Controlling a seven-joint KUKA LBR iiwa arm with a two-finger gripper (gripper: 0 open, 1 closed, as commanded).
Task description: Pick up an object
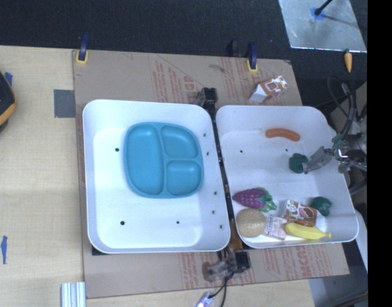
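Camera view: you look down on two white bins; the right bin (323,117) holds the toy food.
Nearest thing: a small dark green lump (298,163) (maybe a toy broccoli) sits by the right wall, just beside the gripper (325,157).
How it will handle: you can guess it is light and hard plastic, a bit bumpy, not easy to break. It may roll or slip if you pinch it off-center.
Where to grab: take it across its middle, from above.
Other picks: the sausage (282,133) lies alone near the far wall. The banana (307,233), round bun (251,222) and purple grapes (250,197) crowd the near corner, so those are harder.
Arm pose: it comes in low over the bin's right edge, wrist pointing left at the green lump.
Gripper: you cannot tell if it is wide or narrow; it is too small and blurry, and nothing shows as held.
Left bin: a blue plate (164,159) rests there, well apart.
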